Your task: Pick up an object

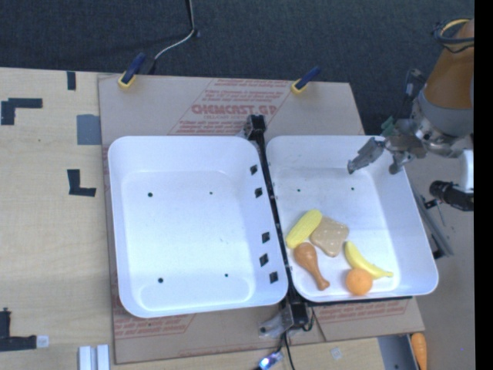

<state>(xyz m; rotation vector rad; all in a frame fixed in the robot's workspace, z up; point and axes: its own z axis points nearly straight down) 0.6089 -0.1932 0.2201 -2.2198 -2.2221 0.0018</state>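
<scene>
Several toy foods lie in the near part of the right bin (400,206): a yellow corn cob (303,228), a tan bread slice (330,237), a brown chicken drumstick (311,265), a yellow banana (365,262) and an orange (359,282). My gripper (376,163) hangs over the bin's far right corner, well behind the foods. It is open, with nothing between its fingers. The arm's orange band (451,79) sits above it at the right edge.
The left bin (127,206) stands beside the right one, joined by a black clip strip (263,199). Both rest on a cardboard sheet (231,106) held by two clamps. A cable (185,21) runs across the dark floor behind.
</scene>
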